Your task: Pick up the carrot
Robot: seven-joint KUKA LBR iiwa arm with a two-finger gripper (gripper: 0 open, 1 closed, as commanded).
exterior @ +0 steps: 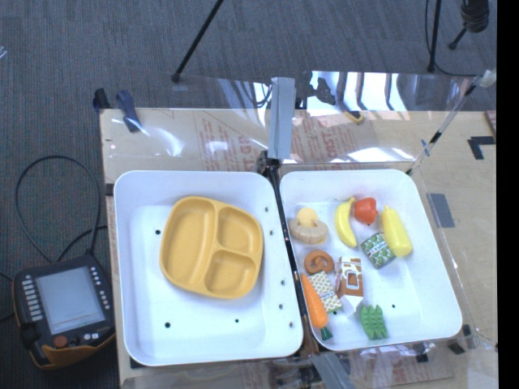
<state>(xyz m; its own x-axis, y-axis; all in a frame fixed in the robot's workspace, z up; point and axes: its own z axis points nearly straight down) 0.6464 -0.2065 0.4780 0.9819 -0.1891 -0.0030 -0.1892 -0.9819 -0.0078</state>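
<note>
The carrot [314,300] lies in the right bin [422,298], low in the frame and a little right of centre, along the bin's left wall. Its long axis runs steeply down the picture with a slight lean: the broad orange end sits up and to the left, and the body narrows down and to the right to a small dark green tip near the bin's lower left corner. It is a smooth, bright orange toy, lying flat.

Its right side touches or just overlaps a pale checkered packet [328,291]; where one ends and the other begins is hard to make out. Just above the carrot's broad end sits a brown ring-shaped pastry [319,261], and to the right of the packet a white and brown carton [350,277]. Lower right of the carrot is a green ridged piece [373,321].

Higher in the same bin lie a tan rounded piece [309,228], a banana [345,224], a red item [365,210] touching the banana's top, a green can [378,250] and a yellow oblong item [396,230].

The left bin [138,298] holds a yellow divided plate [212,246]. At the lower left of the frame, a control pendant [65,306] rests on the floor.

No claw appears in the frame, so its opening cannot be told.
</note>
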